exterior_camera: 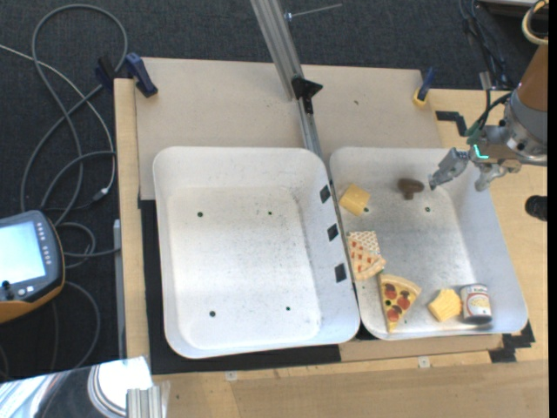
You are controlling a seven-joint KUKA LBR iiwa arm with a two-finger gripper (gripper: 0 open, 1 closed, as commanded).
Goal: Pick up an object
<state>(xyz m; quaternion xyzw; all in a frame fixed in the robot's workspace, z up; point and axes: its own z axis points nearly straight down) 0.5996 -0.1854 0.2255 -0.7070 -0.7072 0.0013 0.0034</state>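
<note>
Six small objects are counted in the right bin (487, 233), and two white bins are seen side by side at the centre of the frame. Near the right bin's upper left a yellow block (354, 200) is placed, and to its right a small brown lump (411, 186), too small to be identified, is found. Below, along the bin's left wall, a waffle piece (365, 253) is laid, with a pizza slice (397, 300) just beneath it. At the lower right a second yellow block (445, 304) is set just beside a small can (475, 302) lying on its side. The gripper (470, 169) is held over the right bin's upper right corner with its fingers spread apart, and nothing is seen between them. The left bin (244, 251) is speckled with dark flecks. Both bins are carried on a pale wooden bench (218, 103), which is surrounded by dark carpet where cables are strewn; a handheld control pendant (26, 259) is seen at the left edge.
</note>
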